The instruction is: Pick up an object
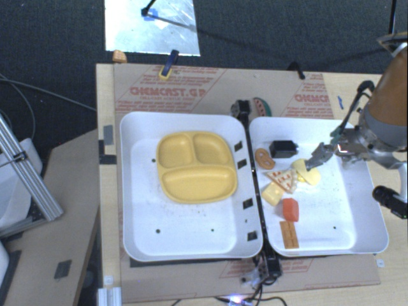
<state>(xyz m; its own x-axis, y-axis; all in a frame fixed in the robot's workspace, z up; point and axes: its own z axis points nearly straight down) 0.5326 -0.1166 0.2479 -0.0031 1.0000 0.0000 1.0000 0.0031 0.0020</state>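
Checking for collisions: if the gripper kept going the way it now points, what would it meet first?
Probably the pale yellow piece right at the tip of the gripper, which points down and left. The pizza slice lies just beyond. Height above them is unclear.

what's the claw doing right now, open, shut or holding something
claw: cannot be told at this size; its tip sits over the pale yellow piece in the right bin, and nothing is visibly lifted.

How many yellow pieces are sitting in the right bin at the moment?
2 that I can make out: a pale yellow piece at the gripper tip, and a yellow block below the pizza slice. The gripper may hide more.
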